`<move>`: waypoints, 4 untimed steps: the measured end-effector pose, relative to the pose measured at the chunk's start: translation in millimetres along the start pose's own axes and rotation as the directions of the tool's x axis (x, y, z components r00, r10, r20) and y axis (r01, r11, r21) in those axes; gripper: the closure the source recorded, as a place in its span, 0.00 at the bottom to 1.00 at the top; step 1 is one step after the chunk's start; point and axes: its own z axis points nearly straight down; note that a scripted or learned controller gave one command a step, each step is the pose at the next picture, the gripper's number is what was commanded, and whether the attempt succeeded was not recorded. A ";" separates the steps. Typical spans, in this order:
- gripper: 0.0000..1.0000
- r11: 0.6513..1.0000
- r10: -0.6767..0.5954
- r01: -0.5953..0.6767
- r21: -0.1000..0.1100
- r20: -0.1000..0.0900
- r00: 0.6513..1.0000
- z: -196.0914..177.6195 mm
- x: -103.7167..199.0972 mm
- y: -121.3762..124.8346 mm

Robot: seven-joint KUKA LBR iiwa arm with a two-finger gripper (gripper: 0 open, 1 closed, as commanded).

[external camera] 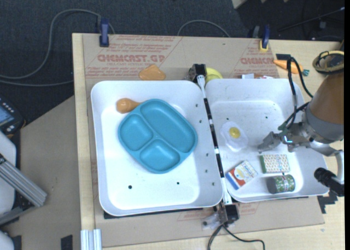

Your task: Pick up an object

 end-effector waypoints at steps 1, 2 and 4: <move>0.00 1.000 0.002 -0.002 -0.016 0.012 1.000 46.0 30.2 -16.4; 1.00 1.000 0.004 -0.004 -0.026 0.016 1.000 32.8 28.1 -13.4; 1.00 1.000 0.006 -0.005 -0.027 0.017 1.000 14.0 28.3 -13.3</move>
